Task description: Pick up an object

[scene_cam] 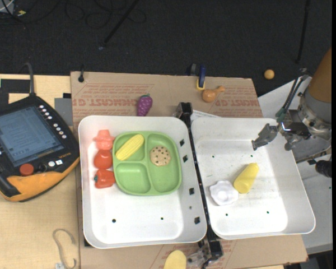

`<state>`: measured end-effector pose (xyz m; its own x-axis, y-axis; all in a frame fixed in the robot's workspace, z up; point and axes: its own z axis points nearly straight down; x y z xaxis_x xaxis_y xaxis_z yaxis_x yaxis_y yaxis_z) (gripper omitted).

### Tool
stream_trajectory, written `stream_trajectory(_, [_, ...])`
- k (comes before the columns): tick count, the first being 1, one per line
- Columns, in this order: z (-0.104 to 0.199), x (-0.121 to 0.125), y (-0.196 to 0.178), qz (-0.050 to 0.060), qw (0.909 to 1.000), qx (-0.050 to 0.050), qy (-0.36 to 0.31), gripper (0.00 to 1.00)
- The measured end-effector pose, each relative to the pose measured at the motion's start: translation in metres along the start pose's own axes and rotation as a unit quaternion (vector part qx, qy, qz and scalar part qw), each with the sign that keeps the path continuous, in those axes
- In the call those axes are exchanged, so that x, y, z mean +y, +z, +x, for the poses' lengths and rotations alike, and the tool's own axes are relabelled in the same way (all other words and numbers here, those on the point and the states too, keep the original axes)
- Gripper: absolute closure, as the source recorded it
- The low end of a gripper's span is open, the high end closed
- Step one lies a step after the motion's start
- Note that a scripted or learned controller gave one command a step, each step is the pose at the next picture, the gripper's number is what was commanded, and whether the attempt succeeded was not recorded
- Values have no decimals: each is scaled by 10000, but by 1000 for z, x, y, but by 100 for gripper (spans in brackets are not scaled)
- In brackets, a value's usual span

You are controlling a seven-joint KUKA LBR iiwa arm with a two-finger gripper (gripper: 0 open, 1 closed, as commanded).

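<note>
Two shallow white bins sit side by side on a cardboard-covered bench, the left bin [101,217] holding a green three-section plastic plate [147,178] and the right bin [280,217] holding the loose pieces within the arm's reach. A grey two-finger gripper [275,137] hangs over the right bin's upper right area, its dark fingers [263,137] spread apart with nothing between them. Below and to the left of it, well apart, a yellow bottle-shaped plastic toy [246,178] lies tilted on the bin floor, its lower end just beside a small white blob-like toy [223,193]. On the green plate rest a yellow corn cob toy [129,147] and a round speckled cookie toy [160,156]; red and pink plastic pieces [103,159] lie along the plate's left edge. A purple grape toy [144,104] and an orange pear-shaped toy [211,93] lie on the cardboard beyond the bins, and a black-and-orange control pendant [28,144] rests left of them.
</note>
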<state>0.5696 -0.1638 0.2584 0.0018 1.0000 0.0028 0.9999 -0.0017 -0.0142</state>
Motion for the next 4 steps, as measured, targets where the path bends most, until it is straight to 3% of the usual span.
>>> stream_trajectory(1, [0, 2, -7, -67, 10000, -15, -9, 0])
stream_trajectory(4, [6, 14, 143, -54, 10000, -9, -7, 0])
